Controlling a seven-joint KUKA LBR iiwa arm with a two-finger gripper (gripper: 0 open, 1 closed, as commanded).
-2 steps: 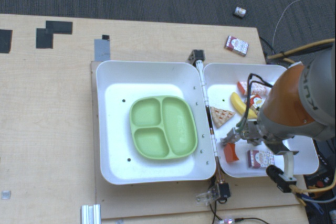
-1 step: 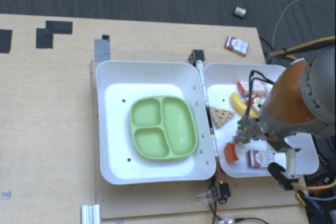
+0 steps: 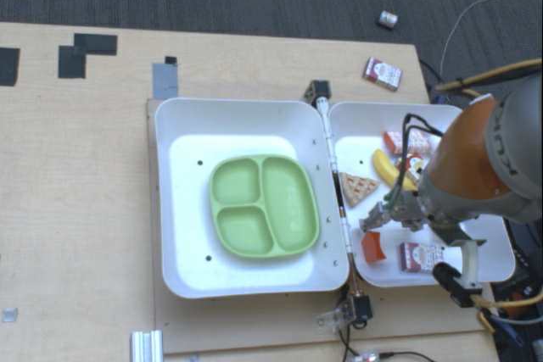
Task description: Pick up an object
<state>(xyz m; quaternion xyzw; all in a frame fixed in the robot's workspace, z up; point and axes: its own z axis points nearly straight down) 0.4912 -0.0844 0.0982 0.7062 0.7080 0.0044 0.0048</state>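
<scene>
The arm (image 3: 484, 157) reached in from the right over the right bin (image 3: 501, 267), its end effector (image 3: 392, 212) low among the objects there; whether it was open could not be told. A banana (image 3: 386, 167), a waffle slice (image 3: 356, 186) and a red block (image 3: 372, 247) lay nearby. The left bin (image 3: 182, 208) held a green divided plate (image 3: 263, 206)

A divided plate (image 3: 264, 206) sits in the left bin (image 3: 174, 208). In the right bin (image 3: 361, 267) lie a banana (image 3: 386, 168), a waffle piece (image 3: 356, 187) left of it, and a packet (image 3: 422, 256) nearer the front.
</scene>
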